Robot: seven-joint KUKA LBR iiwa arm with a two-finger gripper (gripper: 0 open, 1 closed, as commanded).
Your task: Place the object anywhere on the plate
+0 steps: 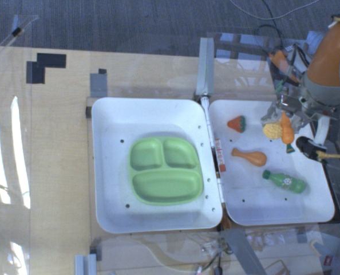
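A green plate (164, 171) with three compartments lies in the left white bin (110, 125). In the right bin (244, 211) lie a red strawberry (236, 124), a yellow corn piece (272, 132), an orange carrot (288, 135), a tan drumstick (250, 156) and a green bottle (285, 181). My gripper (283, 118) hangs over the far right part of the right bin, right above the corn and the carrot. The carrot's upper end sits just under the gripper, and I cannot tell whether the two touch.
A raised divider (213, 153) with a red-and-white label separates the two bins. Cables (273, 16) and the arm's orange-banded wrist (333, 50) crowd the far right corner. The wooden bench (44, 171) extends to the left.
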